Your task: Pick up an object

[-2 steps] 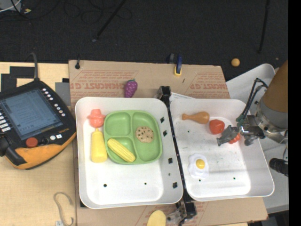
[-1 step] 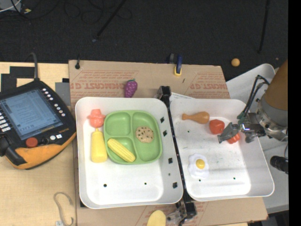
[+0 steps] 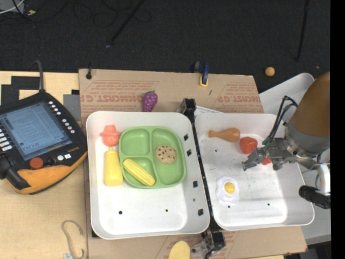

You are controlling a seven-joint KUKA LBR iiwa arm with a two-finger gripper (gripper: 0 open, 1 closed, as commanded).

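My gripper [image 3: 256, 159] hangs low over the right bin [image 3: 269, 209], near its right side. A red tomato [image 3: 248, 144] lies just up and left of it, close to touching. A small red bit [image 3: 267, 161] shows right beside the gripper; I cannot tell what it is. A brown drumstick [image 3: 225, 134] lies at the back of this bin, and a fried egg [image 3: 228, 188] sits toward the front left.
The left bin [image 3: 140, 215] holds a green divided plate [image 3: 152, 156] with a cookie [image 3: 165, 154] and a corn cob [image 3: 139, 171], plus a yellow bottle [image 3: 112, 167] and a pink toy [image 3: 109, 135]. A purple grape bunch [image 3: 149, 100] lies behind the bins. A tablet pendant [image 3: 35, 139] sits at the left.
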